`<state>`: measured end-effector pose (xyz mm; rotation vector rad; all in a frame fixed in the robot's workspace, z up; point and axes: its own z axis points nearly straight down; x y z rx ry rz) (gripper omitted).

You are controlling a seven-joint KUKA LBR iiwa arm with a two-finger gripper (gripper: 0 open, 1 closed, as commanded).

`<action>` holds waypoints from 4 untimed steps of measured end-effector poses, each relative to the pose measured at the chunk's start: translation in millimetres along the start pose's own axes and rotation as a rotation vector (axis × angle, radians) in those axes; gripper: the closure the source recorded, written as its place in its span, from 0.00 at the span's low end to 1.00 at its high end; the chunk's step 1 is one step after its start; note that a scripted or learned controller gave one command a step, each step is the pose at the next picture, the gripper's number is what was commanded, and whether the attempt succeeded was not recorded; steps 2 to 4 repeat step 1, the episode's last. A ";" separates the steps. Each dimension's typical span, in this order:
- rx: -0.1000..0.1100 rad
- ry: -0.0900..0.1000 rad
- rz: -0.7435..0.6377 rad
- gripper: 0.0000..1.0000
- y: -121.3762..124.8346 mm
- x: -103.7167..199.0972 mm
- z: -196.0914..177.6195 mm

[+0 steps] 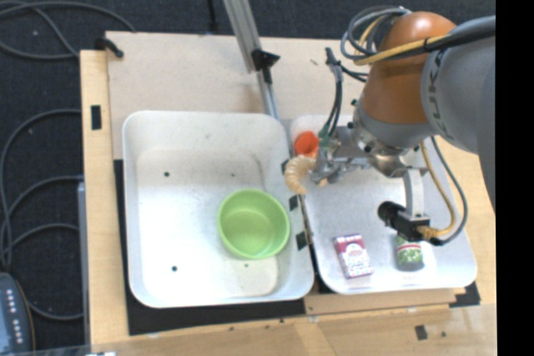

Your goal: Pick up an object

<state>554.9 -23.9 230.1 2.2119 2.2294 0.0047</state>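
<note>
The arm (455, 79) was built of a smooth grey casing, rounded in section, and was seen entering from the right. Above the wrist a glossy orange band (409, 67) was fitted, domed and wide, with a soft highlight on its top. A bundle of thin cables (375, 33), black and yellowish, was looped over the orange band and led down the side. Below it a metallic wrist section was mounted, silver and grey. Further cables were draped down the right side, ending at a small black fitting (400, 218) with a yellow connector.
</note>
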 end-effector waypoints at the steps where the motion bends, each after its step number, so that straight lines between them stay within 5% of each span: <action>1: 0.001 0.000 -0.001 1.00 3.0 58.6 4.5; 4: 0.001 0.000 -0.001 1.00 3.0 58.6 4.5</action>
